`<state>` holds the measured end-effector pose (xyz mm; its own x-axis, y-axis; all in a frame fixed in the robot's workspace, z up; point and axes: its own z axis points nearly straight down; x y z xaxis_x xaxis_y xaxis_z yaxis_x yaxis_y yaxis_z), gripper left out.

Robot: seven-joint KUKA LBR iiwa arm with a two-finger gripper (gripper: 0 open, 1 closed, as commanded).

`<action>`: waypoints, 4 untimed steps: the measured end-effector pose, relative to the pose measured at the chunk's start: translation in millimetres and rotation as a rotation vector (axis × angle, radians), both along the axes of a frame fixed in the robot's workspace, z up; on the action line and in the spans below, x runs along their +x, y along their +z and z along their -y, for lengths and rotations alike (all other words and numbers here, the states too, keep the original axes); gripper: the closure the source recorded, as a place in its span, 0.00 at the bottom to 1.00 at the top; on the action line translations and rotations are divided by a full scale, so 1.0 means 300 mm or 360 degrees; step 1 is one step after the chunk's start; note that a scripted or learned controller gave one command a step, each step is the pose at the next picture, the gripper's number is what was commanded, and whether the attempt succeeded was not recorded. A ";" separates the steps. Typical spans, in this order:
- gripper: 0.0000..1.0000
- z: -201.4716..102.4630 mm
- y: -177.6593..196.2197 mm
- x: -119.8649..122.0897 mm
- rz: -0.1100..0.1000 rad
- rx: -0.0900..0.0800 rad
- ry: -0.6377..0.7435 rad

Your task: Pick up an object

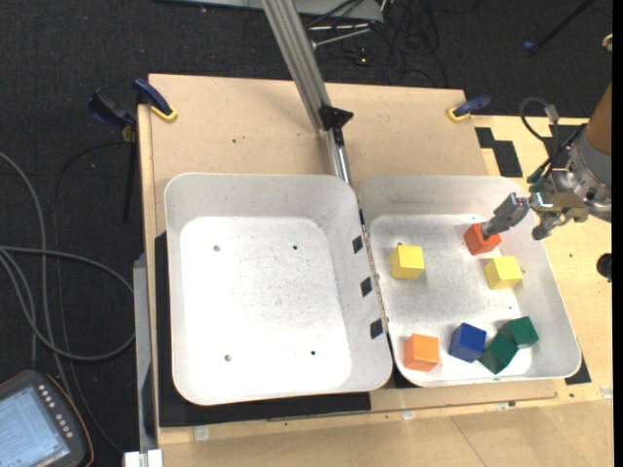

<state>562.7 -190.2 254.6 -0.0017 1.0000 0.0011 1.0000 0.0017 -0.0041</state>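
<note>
Left bin (195, 212) bare. Right bin (555, 300), my landmark, holds the blocks: orange cube (421, 351) near its front-left corner, yellow cube (408, 261) behind that, blue cube (467, 341), two green cubes (509, 343) at front right. Red cube (480, 238) toward its back right; gripper (531, 214) spread wide just above it, one finger touching, nothing held. Approach step, I judge. Next: centre, descend, close.

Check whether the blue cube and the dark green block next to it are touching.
Touching. In the camera view, the blue cube and the dark green block meet edge to edge at the right bin's front, with no white floor visible between them.
</note>
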 end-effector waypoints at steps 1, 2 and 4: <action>0.00 0.001 0.007 0.002 0.0007 -0.0002 0.0000; 0.00 -0.016 -0.155 -0.026 -0.0001 -0.0001 -0.0003; 0.00 -0.053 -0.514 -0.041 -0.0002 0.0000 -0.0004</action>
<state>550.5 -174.2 100.6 0.0009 1.0000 0.0011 1.0000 -0.0009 -0.0056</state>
